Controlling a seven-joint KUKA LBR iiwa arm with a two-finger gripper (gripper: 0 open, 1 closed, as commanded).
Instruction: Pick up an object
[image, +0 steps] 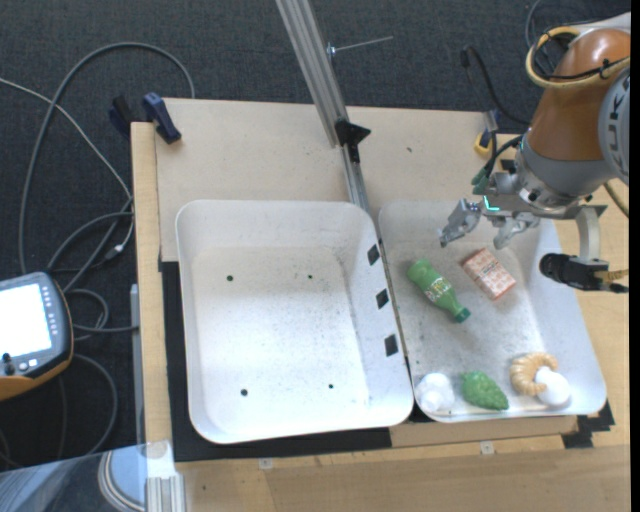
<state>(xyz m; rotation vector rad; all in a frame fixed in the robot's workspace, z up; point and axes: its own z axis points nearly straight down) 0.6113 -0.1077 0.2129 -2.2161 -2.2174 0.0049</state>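
My gripper (484, 231) hangs over the far part of the right bin (565, 330), fingers spread open with nothing between them. Just below and to the right of it lies a pink-red box (489, 274). A green bottle (437, 289) lies on its side to the left of the box, near the bin's middle. Along the bin's near edge sit a white round item (435, 392), a green leafy item (484, 391) and a tan-and-white item (538, 378).
The left bin (215, 250) lies beside the right one, its floor speckled with dark marks. A metal pole (318, 80) slants up from between the bins at the back. A blue clamp (161, 116) grips the bench's far left corner. Cables and a pendant (30, 330) lie off the bench at left.
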